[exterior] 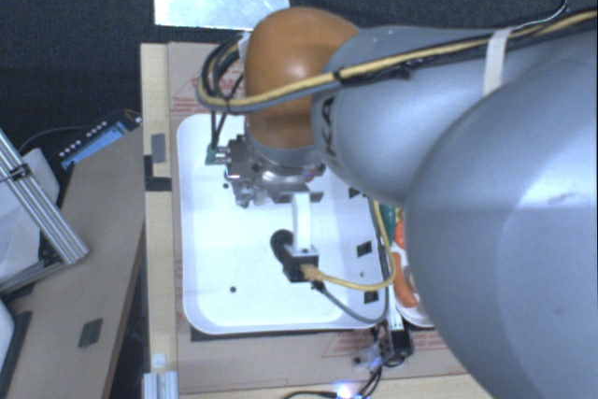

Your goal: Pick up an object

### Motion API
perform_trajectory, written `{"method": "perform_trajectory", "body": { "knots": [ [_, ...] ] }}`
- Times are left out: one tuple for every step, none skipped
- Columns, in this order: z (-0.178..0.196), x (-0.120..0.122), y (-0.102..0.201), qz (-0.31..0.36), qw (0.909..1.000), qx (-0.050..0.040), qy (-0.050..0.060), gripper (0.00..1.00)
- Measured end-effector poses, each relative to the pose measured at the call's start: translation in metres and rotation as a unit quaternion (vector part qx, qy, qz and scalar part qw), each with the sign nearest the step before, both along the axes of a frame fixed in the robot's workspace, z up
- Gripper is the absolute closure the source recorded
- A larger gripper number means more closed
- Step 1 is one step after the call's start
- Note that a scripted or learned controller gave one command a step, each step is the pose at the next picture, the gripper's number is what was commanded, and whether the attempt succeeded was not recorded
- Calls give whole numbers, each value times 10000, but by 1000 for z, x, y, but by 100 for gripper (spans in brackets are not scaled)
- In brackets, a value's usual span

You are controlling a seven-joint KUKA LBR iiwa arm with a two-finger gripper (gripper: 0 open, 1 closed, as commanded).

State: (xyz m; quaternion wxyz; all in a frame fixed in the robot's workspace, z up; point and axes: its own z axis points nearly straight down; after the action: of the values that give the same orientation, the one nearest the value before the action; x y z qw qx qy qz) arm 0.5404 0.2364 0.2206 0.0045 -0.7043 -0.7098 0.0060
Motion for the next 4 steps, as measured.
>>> {"method": "perform_trajectory", "body": {
  "knots": [
    [202, 42, -49, -49, 9998, 37, -179, 100],
    [187, 52, 1, 1, 10000, 23, -84, 100],
    [176, 125, -3, -41, 10000, 10, -88, 100],
    [181, 128, -2, -20, 10000, 16, -89, 100]
  ]
}}
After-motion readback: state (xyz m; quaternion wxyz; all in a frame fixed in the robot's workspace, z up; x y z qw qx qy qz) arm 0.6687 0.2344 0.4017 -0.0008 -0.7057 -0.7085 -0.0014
